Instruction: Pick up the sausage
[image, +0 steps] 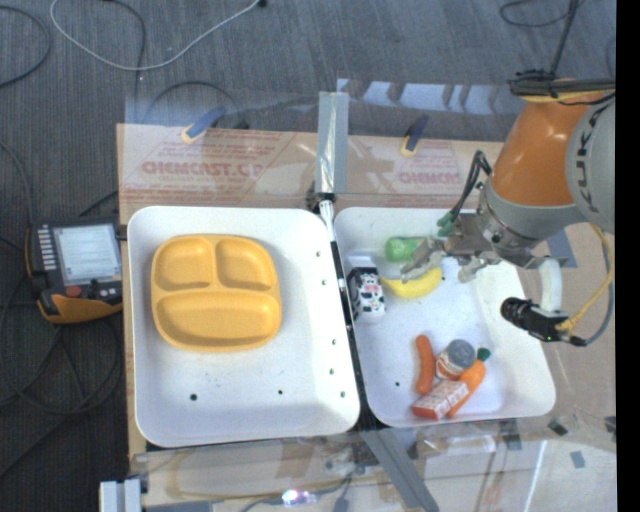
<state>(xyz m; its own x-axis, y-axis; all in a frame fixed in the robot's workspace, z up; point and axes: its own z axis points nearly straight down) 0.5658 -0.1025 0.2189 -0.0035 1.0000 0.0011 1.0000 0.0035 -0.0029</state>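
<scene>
Far left, on the floor beside the desk: a handheld pendant (75, 262) with a grey screen and orange-black casing; no text legible on it.

Left white bin (180, 400): holds a yellow divided plate (215, 291), three compartments, lying flat in the upper-middle part of the bin.

Behind both bins a cardboard sheet (200, 170) carries faded reddish printing, mirrored or upside down from this angle; the letters cannot be read with confidence. Two strips of blue tape sit on its upper edge.

Right white bin (520, 385): near the left wall stands a small black-and-white toy figure (368, 291); its markings are too small to read. Just to its right lies a banana (414, 285), and a green object (403, 247) sits above the banana. In the lower middle of the bin the sausage (425, 363), orange-red and elongated, lies roughly upright in view, untouched. Beside it to the right are a small jar with a grey lid (459, 354), a carrot (469, 383) and a red-and-white packet (435, 403), all close together; packet print is illegible.

End effector (428, 256): over the banana and green object, well apart from the sausage. Whether it is released or clenched cannot be told. On the grey arm casing at the right edge, the letters "KU" (606, 170) are readable.
</scene>
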